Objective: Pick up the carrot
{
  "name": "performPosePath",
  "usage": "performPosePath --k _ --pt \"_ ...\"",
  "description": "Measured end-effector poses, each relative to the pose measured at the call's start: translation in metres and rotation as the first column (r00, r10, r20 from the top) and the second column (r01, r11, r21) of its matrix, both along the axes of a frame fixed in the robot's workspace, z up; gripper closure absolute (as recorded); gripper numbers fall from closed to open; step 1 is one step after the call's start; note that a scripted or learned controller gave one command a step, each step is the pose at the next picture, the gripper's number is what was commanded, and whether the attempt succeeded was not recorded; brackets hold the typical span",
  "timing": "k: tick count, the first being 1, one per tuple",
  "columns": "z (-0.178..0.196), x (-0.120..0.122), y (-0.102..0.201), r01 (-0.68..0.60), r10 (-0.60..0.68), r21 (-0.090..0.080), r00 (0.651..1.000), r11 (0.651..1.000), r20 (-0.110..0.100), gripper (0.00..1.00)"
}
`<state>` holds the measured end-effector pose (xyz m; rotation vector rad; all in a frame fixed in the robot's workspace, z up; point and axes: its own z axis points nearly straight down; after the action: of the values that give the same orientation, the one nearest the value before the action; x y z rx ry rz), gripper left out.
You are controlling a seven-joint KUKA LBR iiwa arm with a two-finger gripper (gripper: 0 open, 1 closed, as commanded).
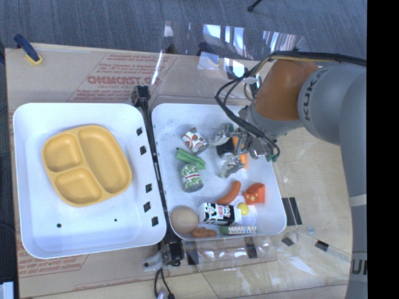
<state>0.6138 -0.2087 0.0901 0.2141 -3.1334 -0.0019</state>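
The grey arm (330,104) is reaching in over the right bin (171,120). Its glossy orange band (280,92) is sitting above the wrist, and black cables (232,92) are looping beside it. The gripper (232,149) is hanging over the upper middle of that bin. Its two metal fingers (223,133) are standing fairly narrow around a slim, smooth orange piece that looks to be the carrot (239,152), though glare and clutter are blurring the outline. The carrot seems to be lying between the fingers rather than beside them.

Other things are lying on the shallow white plastic of the same bin:
- A small tilted can (195,141) with a red and white label is resting left of the gripper.
- A flat green pod (190,157) is lying just below it, touching a stubby green-labelled cylinder (192,178).
- A curved reddish sausage shape (229,192) is sitting lower down, near a red wedge (254,194).
- A boxy carton (218,213) with black and white patches is lying on its side by the near wall.
- A round, matt beige ball (183,220) is resting just beside the carton.
- A small orange-brown lump (202,232) is sitting against the ball.

The left bin (28,117) is holding a rounded yellow tray (87,164), which is divided into three smooth compartments.
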Motion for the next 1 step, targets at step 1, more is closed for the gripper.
performPosePath --k 1 --pt "0.0138 0.0032 0.0018 -0.009 0.009 -0.003 1.0 1.0 0.007 1.0"
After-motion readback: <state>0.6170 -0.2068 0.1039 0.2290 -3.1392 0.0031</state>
